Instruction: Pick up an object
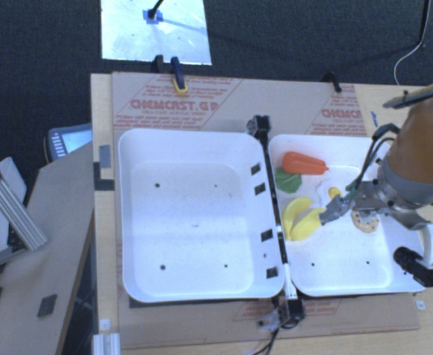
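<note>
Two white bins (194, 150); orange carrot (303, 163), green-topped; yellow banana (299, 219); tan speckled cookie (365, 221).

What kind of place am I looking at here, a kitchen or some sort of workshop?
Most likely a robotics lab bench: a robot arm reaches over two white bins, toy food such as a carrot and banana lies in one, and cables run across the floor.

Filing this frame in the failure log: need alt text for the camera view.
The arm's end effector reaches in from the right, low over the right bin, its tip at a yellow banana. Near it lie an orange carrot, a green piece and a round cookie. The left bin sits alongside.
</note>
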`<state>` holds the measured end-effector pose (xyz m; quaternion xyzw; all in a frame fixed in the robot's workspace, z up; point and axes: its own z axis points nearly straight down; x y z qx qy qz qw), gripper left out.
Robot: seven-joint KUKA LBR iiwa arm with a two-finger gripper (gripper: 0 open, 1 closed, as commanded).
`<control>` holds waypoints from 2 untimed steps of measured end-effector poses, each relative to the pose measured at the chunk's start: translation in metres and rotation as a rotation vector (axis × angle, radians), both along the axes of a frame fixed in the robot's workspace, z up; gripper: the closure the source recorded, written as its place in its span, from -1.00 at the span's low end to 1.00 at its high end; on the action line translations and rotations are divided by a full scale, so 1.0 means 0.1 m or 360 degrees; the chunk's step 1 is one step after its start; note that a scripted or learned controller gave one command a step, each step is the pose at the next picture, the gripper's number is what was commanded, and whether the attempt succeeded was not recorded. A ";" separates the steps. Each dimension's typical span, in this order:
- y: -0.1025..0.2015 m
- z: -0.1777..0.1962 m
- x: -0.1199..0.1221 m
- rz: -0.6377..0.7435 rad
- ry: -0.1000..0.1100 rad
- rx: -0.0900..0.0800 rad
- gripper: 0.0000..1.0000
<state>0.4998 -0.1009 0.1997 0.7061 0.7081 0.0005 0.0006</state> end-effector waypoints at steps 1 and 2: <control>0.11 0.96 0.79 0.0009 -0.0021 -0.0004 -1.00; 0.41 0.95 1.39 0.0009 -0.0009 0.0000 -1.00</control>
